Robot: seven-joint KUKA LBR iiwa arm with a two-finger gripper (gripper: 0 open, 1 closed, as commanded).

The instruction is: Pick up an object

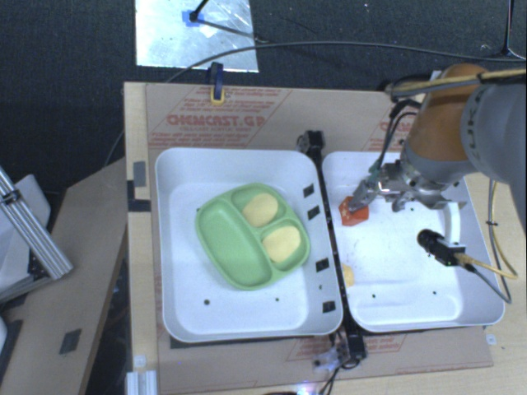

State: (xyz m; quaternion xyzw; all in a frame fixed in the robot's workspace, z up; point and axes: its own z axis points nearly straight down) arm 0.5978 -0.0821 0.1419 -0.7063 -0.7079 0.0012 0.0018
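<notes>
Left bin (177,245) holds green divided plate (249,235), two yellow pieces inside. Worktop (214,118) cardboard reads "CHEMCAST GP". Orange-red object (354,212) sits at 9 o'clock of right bin (412,303), pinched in tool (362,199).

Green divided plate (239,249) — two yellow lumps (272,225) — in left bin (185,183).

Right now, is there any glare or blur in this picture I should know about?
Camera view: the crinkled silver foil sheet at the top glares brightly; both shallow white plastic bins look nearly washed out; the grey arm's end effector is slightly soft, casting little shadow; the green divided plate is sharp.
</notes>
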